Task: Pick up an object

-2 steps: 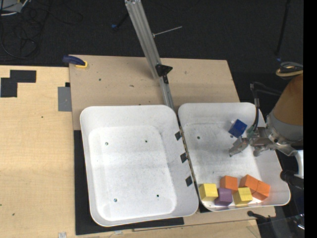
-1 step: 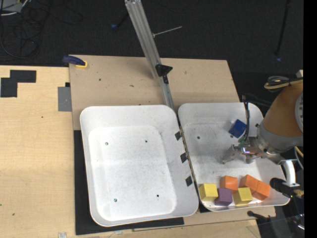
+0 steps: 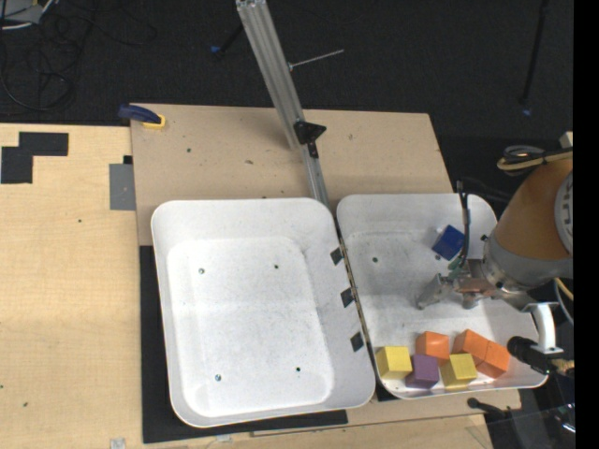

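Here the grey arm [image 3: 538, 237] with its orange band comes in from the right and bends low over the right bin [image 3: 393, 223], the gripper [image 3: 440, 293] pointing leftward just above the bin's white floor, about midway down its length. Whether it is apart or together cannot be told at this angle, and nothing can be seen held in it. A blue block [image 3: 449, 242] sits tilted just above and behind the gripper, near the bin's far right wall, close to the wrist but not visibly gripped. Along the near end of the same bin lies a cluster of blocks: a yellow block [image 3: 394, 359] at the left, a purple block [image 3: 426, 370] beside it, an orange block [image 3: 433, 344] just behind those two, a second yellow block [image 3: 459, 369] further right, and a larger orange block [image 3: 487, 353] at the right end, touching its neighbour. The left bin [image 3: 187, 223] lies alongside, the two joined by small black clips. A slanted metal rail [image 3: 276, 73] rises from the bench behind the bins
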Available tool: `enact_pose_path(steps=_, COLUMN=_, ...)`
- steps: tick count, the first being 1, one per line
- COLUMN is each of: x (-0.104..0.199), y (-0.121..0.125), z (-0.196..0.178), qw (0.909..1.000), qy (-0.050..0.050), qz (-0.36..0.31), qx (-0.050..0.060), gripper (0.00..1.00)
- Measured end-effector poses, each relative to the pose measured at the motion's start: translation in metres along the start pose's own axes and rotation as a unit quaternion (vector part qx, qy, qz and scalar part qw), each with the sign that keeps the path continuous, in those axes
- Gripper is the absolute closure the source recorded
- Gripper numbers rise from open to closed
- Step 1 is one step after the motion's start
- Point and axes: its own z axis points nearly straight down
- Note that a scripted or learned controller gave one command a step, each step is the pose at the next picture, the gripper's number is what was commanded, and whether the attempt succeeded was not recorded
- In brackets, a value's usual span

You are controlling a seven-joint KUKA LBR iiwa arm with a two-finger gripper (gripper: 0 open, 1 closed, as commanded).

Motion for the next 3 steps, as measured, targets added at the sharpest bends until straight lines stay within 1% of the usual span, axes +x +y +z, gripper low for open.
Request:
enact_pose_path(steps=1, x=-0.001, y=-0.001, z=-0.01, qw=1.0, qy=0.001, qz=0.003, qx=0.001, gripper=1.0)
enact_pose_path(steps=2, x=-0.005, y=0.002, z=-0.072, qw=1.0, qy=-0.001, qz=-0.002, qx=-0.003, gripper=1.0)
enact_pose_path(steps=3, x=-0.006, y=0.002, z=-0.114, qw=1.0, qy=-0.001, qz=-0.003, qx=-0.002, gripper=1.0)
